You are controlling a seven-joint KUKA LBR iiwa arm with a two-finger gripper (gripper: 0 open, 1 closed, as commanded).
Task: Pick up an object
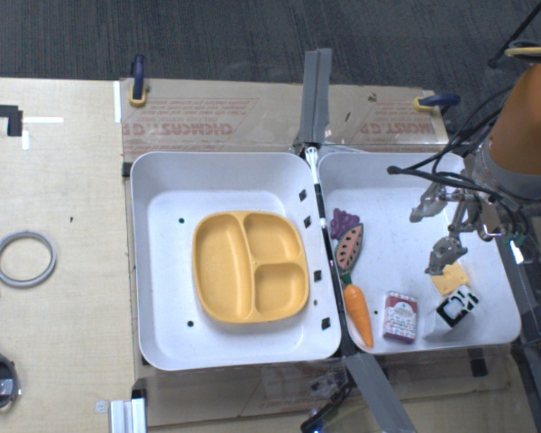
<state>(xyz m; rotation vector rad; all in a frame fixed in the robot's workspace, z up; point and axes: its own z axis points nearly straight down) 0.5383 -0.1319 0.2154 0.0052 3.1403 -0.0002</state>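
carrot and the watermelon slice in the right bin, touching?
Cannot tell. In the camera view the carrot's green top lies right at the lower tip of the watermelon slice, against the right bin's left wall; no gap shows, but contact isn't plain either.

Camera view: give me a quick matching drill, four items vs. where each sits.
Items:
1. yellow divided plastic plate
2. orange toy carrot
3. grey tape ring
4. yellow cheese-like wedge

Places:
A. wooden bench, left of the bins
B. left white bin
C. just below the end effector
D. right white bin, along its left wall

Pairs: 1-B, 2-D, 3-A, 4-C
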